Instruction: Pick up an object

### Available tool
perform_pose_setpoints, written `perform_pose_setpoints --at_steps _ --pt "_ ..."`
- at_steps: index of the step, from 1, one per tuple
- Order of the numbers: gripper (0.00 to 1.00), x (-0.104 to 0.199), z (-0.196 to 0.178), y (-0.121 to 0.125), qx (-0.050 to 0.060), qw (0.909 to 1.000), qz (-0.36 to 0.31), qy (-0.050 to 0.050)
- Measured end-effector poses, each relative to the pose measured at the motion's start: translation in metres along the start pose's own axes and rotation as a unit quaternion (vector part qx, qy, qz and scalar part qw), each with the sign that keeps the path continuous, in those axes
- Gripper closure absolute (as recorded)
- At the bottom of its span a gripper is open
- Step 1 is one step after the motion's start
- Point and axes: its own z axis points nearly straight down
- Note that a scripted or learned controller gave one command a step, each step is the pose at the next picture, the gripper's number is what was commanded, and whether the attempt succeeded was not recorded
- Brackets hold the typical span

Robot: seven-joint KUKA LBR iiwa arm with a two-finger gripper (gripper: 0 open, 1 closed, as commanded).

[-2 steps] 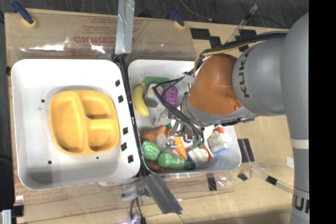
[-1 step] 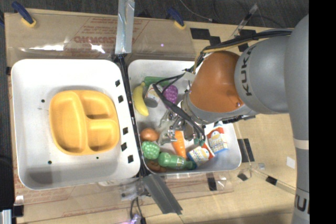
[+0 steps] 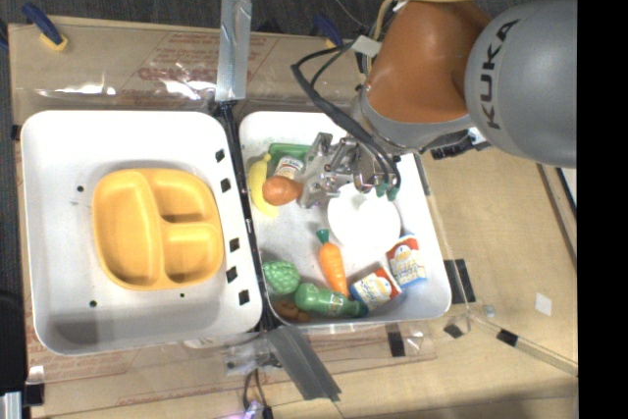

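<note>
My gripper [image 3: 329, 174] hangs low in the upper part of the right bin [image 3: 432, 240], under the orange wrist band. Right beside its fingertips, to the left, lie an orange-brown rounded toy [image 3: 281, 191], a yellow piece [image 3: 258, 183] and a green item [image 3: 287, 152]. A white plate [image 3: 365, 223] lies just below and right of the gripper. Lower in the bin are a toy carrot [image 3: 333, 268], a green knobbly toy [image 3: 280, 277], a green bottle-shaped toy [image 3: 324, 300] and two small cartons [image 3: 391, 275]. Nothing is seen between the fingers.
The left bin [image 3: 49, 211] holds a yellow divided tray [image 3: 157, 226]. The grey arm [image 3: 520, 74] covers the right bin's upper right corner. Cables [image 3: 324, 78] loop above the bin. Tape strips [image 3: 234, 44] cross the bench between the bins.
</note>
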Motion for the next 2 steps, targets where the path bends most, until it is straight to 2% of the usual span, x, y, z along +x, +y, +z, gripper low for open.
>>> perform_pose_setpoints --at_steps 1,2 --pt "0.0 0.001 0.003 -0.001 0.0 1.0 0.0 0.003" --pt "0.0 0.07 0.075 -0.069 0.0 0.9999 -0.014 0.008"
